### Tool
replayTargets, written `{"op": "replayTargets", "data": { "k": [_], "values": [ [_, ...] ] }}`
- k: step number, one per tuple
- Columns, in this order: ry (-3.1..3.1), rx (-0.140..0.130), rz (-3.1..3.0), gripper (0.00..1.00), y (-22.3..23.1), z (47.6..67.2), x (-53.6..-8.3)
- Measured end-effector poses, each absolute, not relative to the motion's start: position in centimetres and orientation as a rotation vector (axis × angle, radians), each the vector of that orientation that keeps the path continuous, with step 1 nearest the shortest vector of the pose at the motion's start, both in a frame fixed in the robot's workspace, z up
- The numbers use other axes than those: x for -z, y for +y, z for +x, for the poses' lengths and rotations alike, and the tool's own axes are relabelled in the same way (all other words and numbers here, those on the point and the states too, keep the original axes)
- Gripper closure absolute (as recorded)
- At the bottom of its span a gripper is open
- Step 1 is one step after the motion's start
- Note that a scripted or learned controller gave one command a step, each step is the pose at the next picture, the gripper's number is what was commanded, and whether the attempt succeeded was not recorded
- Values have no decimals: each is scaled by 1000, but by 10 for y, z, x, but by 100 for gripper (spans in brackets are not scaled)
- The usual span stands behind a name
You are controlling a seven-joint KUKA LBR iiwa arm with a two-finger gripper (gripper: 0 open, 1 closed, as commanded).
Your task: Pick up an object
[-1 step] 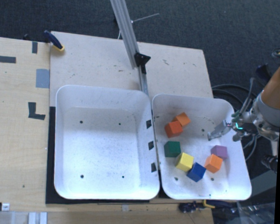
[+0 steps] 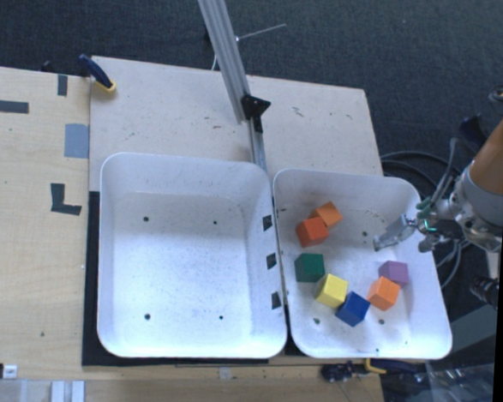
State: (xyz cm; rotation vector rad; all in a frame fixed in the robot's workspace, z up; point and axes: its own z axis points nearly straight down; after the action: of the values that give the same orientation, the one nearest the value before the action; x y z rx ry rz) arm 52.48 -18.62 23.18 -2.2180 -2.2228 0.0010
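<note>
Approach step: the two-finger metal pincer (image 2: pixel 392 236) hangs over the right white shallow bin (image 2: pixel 435 333), its spread indiscernible. Small purple wooden cube (image 2: pixel 393 271) lies just below; next move calls for descent onto it.

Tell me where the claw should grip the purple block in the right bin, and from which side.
Probably from straight above, closing on the purple block across its two side faces that point along the bin wall. The orange block sits close on its near side, so fingers placed there would likely bump it. The claw hovers just beyond it.
</note>
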Motion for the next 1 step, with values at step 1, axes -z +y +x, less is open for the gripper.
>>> {"op": "replayTargets", "data": {
  "k": [1],
  "values": [
    [-2220,-6,-2217,0,-187,522,-188]
  ]
}}
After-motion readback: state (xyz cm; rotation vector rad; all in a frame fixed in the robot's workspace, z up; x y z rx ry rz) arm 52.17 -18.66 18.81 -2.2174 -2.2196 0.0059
